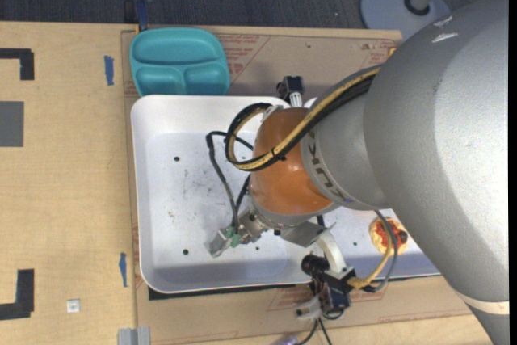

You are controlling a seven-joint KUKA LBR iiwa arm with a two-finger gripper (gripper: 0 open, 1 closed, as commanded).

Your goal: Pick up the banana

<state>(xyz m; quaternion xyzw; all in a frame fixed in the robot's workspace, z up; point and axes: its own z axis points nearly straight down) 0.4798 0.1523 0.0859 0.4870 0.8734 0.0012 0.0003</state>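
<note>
My gripper (224, 241) hangs low over the left white bin (174, 190), near the bin's front edge and right of its middle. The grey arm with its orange band (283, 166) reaches in from the right and covers the back right part of this bin. Black and yellow cables (234, 143) loop off the wrist. The bin floor around the gripper is bare white with a few dark scuffs.
A teal compartment tray (179, 61) lies behind the left bin. The arm covers most of the right bin (355, 237), where a small red and orange object (384, 232) peeks out at its front. Cardboard bench (65, 174) stretches to the left.
</note>
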